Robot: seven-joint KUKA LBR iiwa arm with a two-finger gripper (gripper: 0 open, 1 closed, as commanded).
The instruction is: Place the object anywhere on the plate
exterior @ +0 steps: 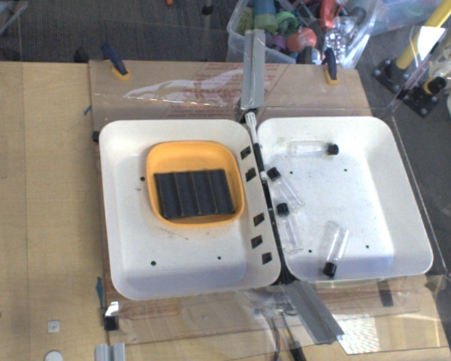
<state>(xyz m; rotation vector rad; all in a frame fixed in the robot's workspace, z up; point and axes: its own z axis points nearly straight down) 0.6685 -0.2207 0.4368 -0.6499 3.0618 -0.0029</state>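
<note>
Whether the tool is released or clenched, I cannot tell. On the worktop (37, 201) sit two white bins. The left bin (128, 269) carries a yellow plate (192, 150), and a black ribbed block (194, 194) lies flat inside it, so the placing looks done if that block is the object. Its long axis runs left to right across the view, ribs crossing it. Small clear tubes (334, 241) lie scattered in the right bin (391, 224).

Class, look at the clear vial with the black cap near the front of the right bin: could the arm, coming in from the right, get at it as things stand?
Probably yes. The vial lies alone on the right bin floor, with open space around it and nothing over it.
</note>
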